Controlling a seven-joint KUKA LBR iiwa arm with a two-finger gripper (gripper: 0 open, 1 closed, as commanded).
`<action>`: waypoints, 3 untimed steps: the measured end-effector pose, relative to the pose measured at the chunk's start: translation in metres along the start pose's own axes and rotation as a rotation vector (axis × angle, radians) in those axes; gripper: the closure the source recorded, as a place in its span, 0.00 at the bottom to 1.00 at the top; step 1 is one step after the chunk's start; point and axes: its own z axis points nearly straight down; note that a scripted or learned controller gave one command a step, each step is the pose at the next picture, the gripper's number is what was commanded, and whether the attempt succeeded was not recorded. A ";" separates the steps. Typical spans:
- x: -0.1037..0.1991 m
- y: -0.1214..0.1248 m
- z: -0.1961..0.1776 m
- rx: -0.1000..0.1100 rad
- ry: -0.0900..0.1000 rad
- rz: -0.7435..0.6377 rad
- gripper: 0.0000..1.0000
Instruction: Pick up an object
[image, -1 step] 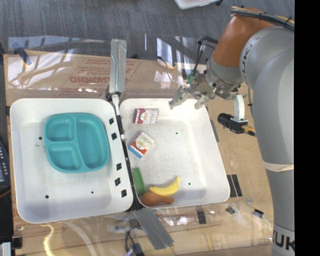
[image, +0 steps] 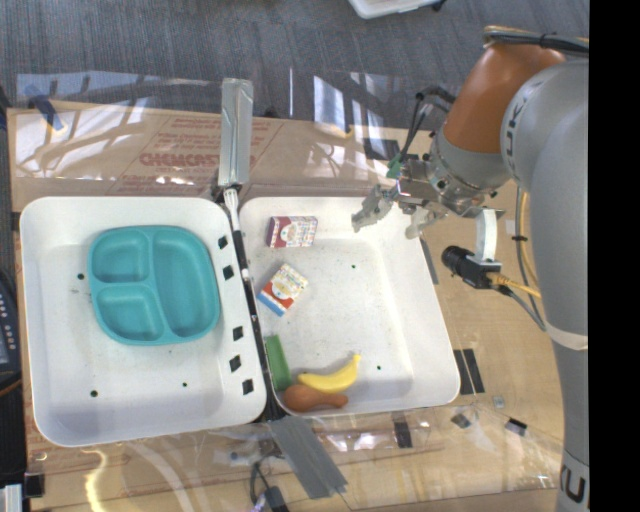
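My gripper (image: 390, 218) hangs over the far right corner of the right bin (image: 415, 300), its two fingers spread apart with nothing between them. In that bin a red and white carton (image: 291, 232) lies near the far wall. A small box (image: 284, 289) with red, white and blue print rests below it. Along the near wall lie a yellow banana (image: 333, 376), a brown sausage-like item (image: 313, 398) and a green piece (image: 277, 361) by the left wall. All of these sit well to the left of and below the gripper.
The left bin (image: 40, 330) holds a teal divided plate (image: 154, 281). A grey divider strip (image: 235, 135) rises between the bins at the back. Cardboard sheeting lies behind the bins. The arm's grey body and cables occupy the right side.
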 end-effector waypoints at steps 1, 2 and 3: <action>0.046 -0.053 0.140 -0.011 0.000 0.013 0.00; 0.026 -0.017 0.115 -0.004 0.000 -0.044 0.00; 0.022 0.025 0.111 -0.004 0.000 0.018 0.00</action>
